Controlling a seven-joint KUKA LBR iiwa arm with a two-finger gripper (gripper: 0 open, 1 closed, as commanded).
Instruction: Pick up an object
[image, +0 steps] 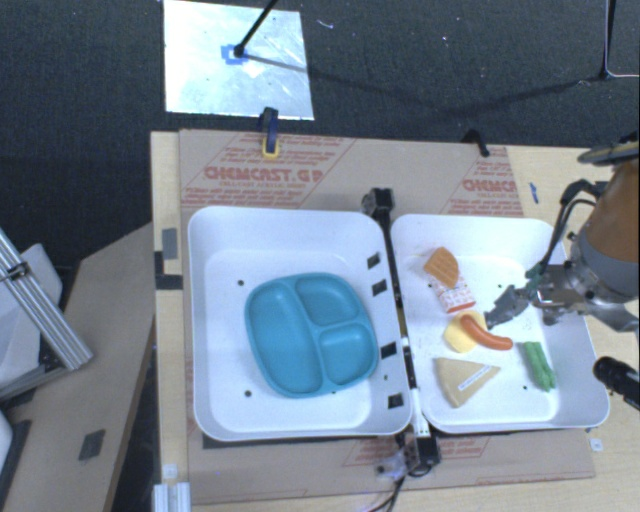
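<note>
Gripper, fingers seemingly open and holding nothing, hovers just right of the sausage in the right bin; centre over it, descend straight, then close

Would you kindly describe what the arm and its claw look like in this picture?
The arm is grey with an orange band above the wrist. A thin dark cable loops beside it. The claw is dark grey metal, with slim fingers on a boxy silver-grey body.
</note>
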